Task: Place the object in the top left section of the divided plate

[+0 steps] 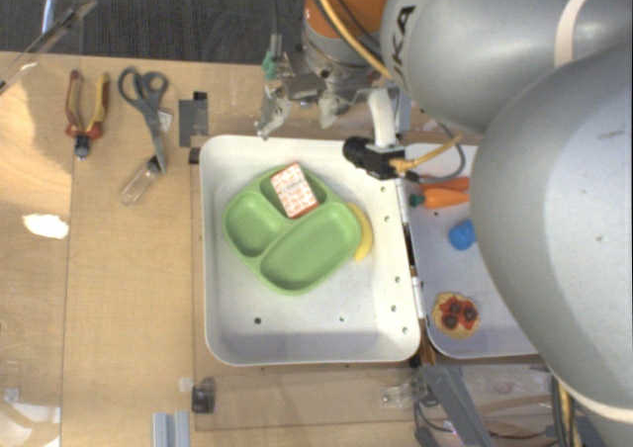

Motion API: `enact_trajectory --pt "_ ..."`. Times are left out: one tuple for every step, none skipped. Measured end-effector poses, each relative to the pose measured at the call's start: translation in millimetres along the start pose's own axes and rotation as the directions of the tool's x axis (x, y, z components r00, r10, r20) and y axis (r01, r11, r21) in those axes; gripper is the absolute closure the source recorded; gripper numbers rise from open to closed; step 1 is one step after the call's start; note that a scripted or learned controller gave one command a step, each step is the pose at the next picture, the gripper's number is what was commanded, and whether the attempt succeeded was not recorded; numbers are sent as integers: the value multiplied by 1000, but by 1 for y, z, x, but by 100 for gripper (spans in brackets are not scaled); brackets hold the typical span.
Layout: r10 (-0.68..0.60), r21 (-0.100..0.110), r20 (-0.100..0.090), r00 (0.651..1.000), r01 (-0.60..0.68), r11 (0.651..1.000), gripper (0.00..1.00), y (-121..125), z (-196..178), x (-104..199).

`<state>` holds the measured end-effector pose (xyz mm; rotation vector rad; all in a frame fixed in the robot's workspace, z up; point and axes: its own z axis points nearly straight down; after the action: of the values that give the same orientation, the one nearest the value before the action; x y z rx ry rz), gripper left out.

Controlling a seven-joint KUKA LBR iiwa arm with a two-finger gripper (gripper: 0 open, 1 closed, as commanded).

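A green divided plate (297, 257) lies in the left white bin (297, 336). A flat red and white patterned object (294, 189) rests in the plate's small upper compartment, tilted slightly. The other small compartment to its left and the large lower right one hold nothing. My gripper (295, 122) hangs over the bin's far rim, above and behind the plate, apart from the object. Its fingers stand open with nothing between them.
A yellow banana-like piece (363, 233) lies against the plate's right edge. The right bin (425, 267) holds a carrot (441, 197), a blue lump (462, 234) and a small berry tart (455, 312). Pliers (84, 111) and scissors (148, 114) lie on the bench at left.
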<state>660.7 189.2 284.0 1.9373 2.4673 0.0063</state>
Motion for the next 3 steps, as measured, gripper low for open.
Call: enact_trajectory --pt "-10 -4 1 1000 10 1000 100 1 -11 2" --pt "-9 -3 1 1000 9 1000 0 1 -11 2" --pt "-515 -1 -1 857 515 857 0 9 -115 28"
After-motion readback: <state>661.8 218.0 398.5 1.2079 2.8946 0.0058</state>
